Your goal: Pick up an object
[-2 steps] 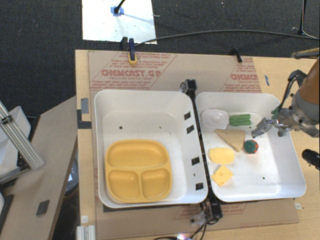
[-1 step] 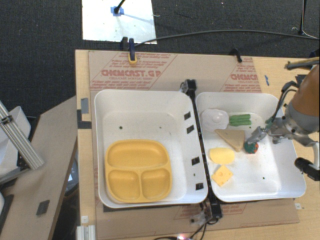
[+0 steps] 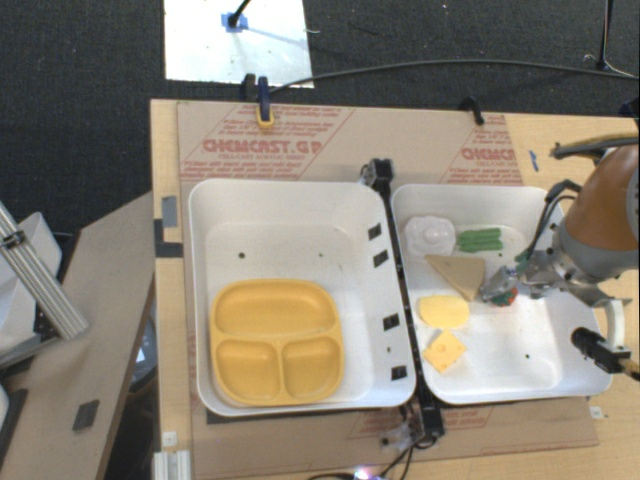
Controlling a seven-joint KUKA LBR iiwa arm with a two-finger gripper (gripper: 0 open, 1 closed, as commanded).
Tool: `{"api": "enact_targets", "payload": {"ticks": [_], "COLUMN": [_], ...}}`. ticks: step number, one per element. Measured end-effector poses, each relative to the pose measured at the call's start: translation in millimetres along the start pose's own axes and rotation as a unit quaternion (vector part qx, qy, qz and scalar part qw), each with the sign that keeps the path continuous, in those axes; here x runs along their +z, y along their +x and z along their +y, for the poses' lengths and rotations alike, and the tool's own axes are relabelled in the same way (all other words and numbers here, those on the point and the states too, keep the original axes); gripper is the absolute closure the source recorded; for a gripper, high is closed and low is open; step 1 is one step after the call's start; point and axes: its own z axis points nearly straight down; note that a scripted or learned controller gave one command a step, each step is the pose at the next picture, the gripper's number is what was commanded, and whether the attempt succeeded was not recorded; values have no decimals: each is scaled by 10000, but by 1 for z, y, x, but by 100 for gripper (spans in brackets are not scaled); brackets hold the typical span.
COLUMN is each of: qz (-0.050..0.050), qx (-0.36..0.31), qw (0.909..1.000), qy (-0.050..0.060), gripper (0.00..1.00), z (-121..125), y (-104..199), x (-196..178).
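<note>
The right bin (image 3: 530, 368) holds several small items. A white lidded cup (image 3: 430, 233) and a green piece (image 3: 478, 239) lie at its back. In front of them is a tan wedge (image 3: 456, 270), then a round yellow slice (image 3: 443, 311) and a yellow cheese block (image 3: 445, 351). My gripper (image 3: 497, 290) reaches in from the right and hangs low at the right edge of the tan wedge. The grey wrist and orange band (image 3: 605, 208) hide the bin's right side.
The left bin (image 3: 250, 218) carries a yellow divided tray (image 3: 278, 341) at its front. Black clips (image 3: 385, 258) run along the wall between the bins. A cable crosses the cardboard (image 3: 300, 138) behind the bins. Another black part of the arm (image 3: 600, 348) juts over the right bin's front corner.
</note>
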Motion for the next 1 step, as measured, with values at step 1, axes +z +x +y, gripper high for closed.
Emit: {"api": "enact_targets", "payload": {"ticks": [1], "qz": [-8], "qx": [1], "qw": [10000], "qy": [-19], "gripper": [100], "z": [1], "y": [0], "x": [-13]}}
